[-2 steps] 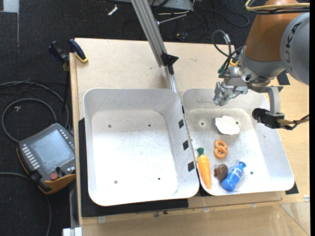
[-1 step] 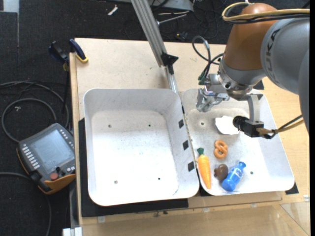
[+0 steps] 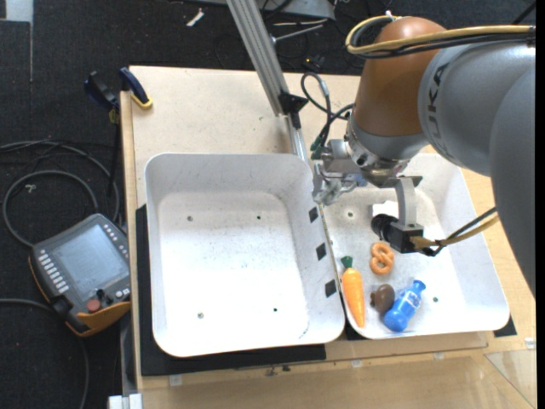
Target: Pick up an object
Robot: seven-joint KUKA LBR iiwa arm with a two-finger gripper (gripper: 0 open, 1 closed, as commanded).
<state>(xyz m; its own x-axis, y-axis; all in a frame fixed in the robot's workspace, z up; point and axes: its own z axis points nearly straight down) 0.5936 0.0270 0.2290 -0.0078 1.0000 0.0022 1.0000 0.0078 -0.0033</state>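
On the table [image 3: 213, 118], camera view: two white bins side by side. Left bin [image 3: 162, 177]: nothing lifted from it. Right bin [image 3: 477, 254], near end: carrot [image 3: 353, 292], orange pretzel-shaped ring [image 3: 382, 259], brown lump [image 3: 383, 296], blue bottle [image 3: 403, 305], all lying loose. Arm's jaws [image 3: 326, 190] low at the divider, well apart from the cluster; spread or pressed together, cannot tell. Nothing seen pinched. Judged: pick not yet made; approach, grip and lift all remaining.

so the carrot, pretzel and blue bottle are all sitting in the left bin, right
Not quite. The camera view shows the carrot, the pretzel and the blue bottle all sitting in the right bin, not the left one. They lie near its front end, with a small brown object between the carrot and the bottle.
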